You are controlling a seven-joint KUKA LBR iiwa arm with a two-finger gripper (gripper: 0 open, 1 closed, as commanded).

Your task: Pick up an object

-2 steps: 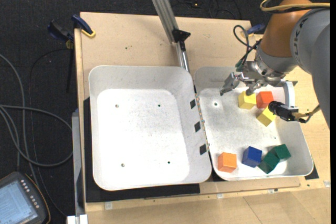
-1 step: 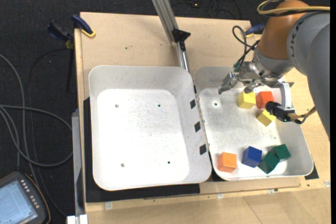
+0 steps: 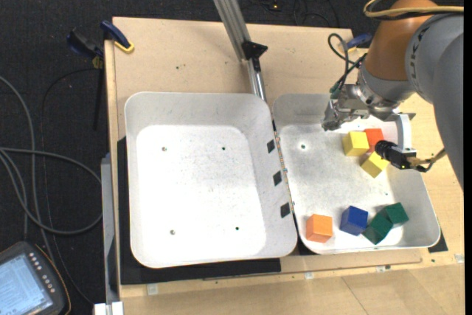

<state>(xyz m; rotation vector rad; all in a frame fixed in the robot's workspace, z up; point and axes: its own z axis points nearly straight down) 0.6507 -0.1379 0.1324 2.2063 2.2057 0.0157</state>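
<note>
Below the gripper [image 3: 337,119], jaw state unclear, two yellow cubes [image 3: 355,143], red block [image 3: 374,136], orange cube [image 3: 319,227], blue cube [image 3: 354,220], two green blocks [image 3: 396,213].

The left bin [image 3: 199,177] offers wide open floor. In the right bin [image 3: 324,173], its left-centre floor lies open; yellow blocks [image 3: 355,143] crowd the upper right, while orange [image 3: 319,227], blue [image 3: 354,220] and green blocks [image 3: 387,221] line the near wall.
</note>
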